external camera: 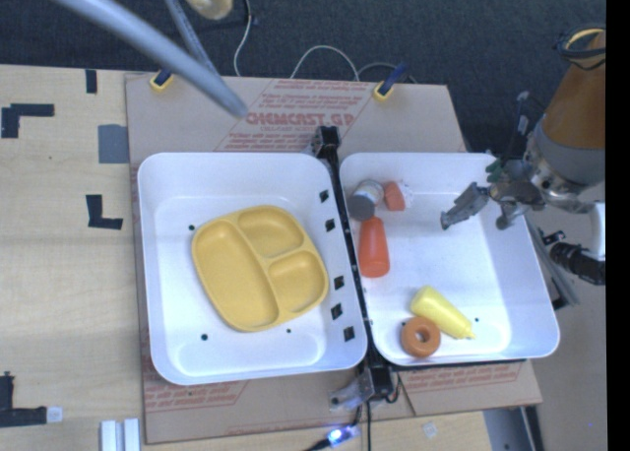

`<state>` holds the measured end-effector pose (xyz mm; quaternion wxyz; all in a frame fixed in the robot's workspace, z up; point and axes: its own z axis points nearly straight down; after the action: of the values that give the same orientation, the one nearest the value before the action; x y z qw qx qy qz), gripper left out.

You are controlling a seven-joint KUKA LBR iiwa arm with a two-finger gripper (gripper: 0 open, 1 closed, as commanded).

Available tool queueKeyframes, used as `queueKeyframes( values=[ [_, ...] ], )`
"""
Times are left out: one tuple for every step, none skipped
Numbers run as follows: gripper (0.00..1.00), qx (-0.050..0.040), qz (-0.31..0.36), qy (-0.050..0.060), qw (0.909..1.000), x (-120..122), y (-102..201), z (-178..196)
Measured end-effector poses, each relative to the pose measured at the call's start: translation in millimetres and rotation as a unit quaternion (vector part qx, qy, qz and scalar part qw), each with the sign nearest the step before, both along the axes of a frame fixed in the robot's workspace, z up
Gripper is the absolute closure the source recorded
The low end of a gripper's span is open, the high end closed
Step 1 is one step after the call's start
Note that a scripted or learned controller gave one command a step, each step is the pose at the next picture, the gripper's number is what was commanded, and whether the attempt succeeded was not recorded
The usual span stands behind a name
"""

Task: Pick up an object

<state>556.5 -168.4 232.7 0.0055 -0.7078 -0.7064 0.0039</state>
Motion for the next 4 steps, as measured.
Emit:
queueKeyframes(
  values=[
    [0.0, -0.0012, 0.002, -0.006, 1.0, 3, 0, 6],
    [0.0, -0.0012, 0.001, -0.004, 1.0, 0, -4, -39],
    [0.0, -0.0009, 0.002, -0.004, 1.0, 8, 2, -94],
    [0.0, -0.0018, 0.002, -0.006, 1.0, 7, 3, -148]
  ],
)
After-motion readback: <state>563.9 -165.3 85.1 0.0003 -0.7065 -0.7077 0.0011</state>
